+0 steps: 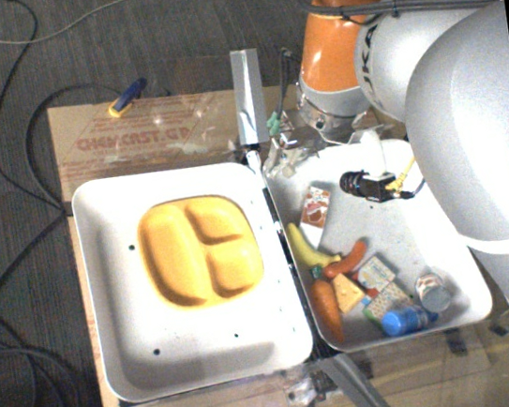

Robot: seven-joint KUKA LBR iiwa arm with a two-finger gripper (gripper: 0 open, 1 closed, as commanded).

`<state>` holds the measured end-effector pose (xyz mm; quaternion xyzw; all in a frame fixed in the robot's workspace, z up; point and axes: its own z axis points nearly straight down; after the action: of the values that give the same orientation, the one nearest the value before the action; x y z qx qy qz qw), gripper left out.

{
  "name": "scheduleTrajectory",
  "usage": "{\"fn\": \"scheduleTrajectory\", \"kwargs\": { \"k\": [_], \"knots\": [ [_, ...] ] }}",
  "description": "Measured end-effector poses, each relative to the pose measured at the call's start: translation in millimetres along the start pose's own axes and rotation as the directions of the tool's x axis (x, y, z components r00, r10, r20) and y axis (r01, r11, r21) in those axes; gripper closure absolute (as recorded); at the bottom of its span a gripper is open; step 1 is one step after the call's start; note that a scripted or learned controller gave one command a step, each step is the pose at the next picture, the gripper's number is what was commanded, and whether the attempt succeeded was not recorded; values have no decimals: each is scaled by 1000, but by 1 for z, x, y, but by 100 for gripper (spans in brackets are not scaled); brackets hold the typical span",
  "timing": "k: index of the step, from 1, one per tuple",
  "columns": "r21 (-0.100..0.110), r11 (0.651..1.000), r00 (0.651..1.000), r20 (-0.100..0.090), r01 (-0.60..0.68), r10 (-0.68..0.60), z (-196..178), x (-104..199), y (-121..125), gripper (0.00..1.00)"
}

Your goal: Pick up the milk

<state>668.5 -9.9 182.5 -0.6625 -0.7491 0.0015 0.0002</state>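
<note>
Arm (425,77) arched over right bin (473,303)

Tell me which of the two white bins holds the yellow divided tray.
The left bin: the yellow tray lies in its middle. The right bin holds the banana, carrot and other small items.

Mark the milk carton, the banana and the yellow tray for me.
milk carton (316,206): camera view, on its printed front face.
banana (304,249): camera view, middle of its curved body.
yellow tray (201,250): camera view, on the ridge between its compartments.

yellow tray (202,249), white bins (126,359), orange carrot (326,310), yellow banana (305,249), blue bottle (405,320), grey-orange arm (442,65)
</note>
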Motion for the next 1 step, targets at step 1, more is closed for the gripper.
{"fn": "scheduleTrajectory", "kwargs": {
  "k": [1],
  "knots": [
    [2,999,999,-2,39,-39,1,-41,-138,100]
  ]
}}
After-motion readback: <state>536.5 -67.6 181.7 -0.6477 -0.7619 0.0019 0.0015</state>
